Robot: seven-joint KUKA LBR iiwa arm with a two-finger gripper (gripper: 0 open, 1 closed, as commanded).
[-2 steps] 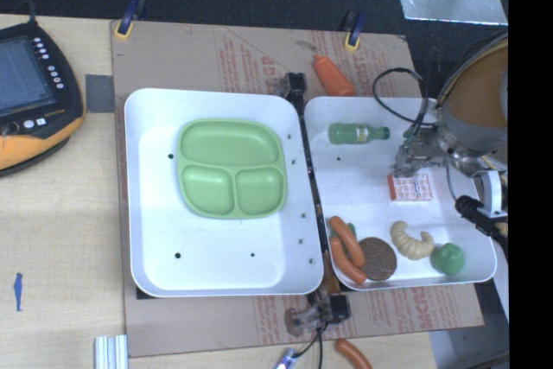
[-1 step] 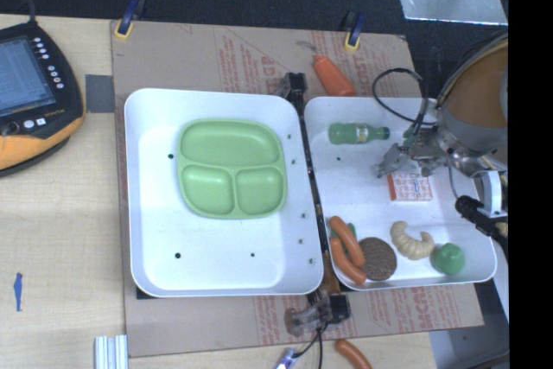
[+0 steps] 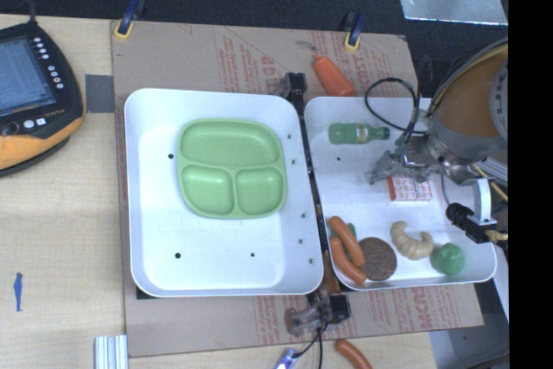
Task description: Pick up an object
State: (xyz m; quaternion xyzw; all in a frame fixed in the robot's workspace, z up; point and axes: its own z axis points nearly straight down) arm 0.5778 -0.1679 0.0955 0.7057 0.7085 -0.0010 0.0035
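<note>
the gripper point(image 3: 386, 169) hangs low over the right bin point(image 3: 346, 112), just above a small red and white packet point(image 3: 409, 188). its fingers look spread apart with nothing between them, though they are small in the camera view. the packet lies flat near the middle of that bin and seems the likeliest target.

risks, as i judge them: the packet is thin and flat, so the fingers may slide over it and close on air. a loose black cable point(image 3: 384, 95) loops close by the wrist and might snag. the green bottle point(image 3: 356, 133) lies near, toward the far wall, and could be nudged and roll.

counts: two white bins. the left bin point(image 3: 155, 186) holds one green divided plate point(image 3: 231, 166). the right bin holds one bottle, one packet, two sausages point(image 3: 346, 242) side by side, one brown round patty point(image 3: 377, 258), one pale croissant point(image 3: 410, 239) and one green round piece point(image 3: 448, 258). outside the bins, one orange carrot-like piece point(image 3: 332, 76) lies on the worktop point(image 3: 52, 255), and one more sausage point(image 3: 354, 352) sits by the near edge.
</note>
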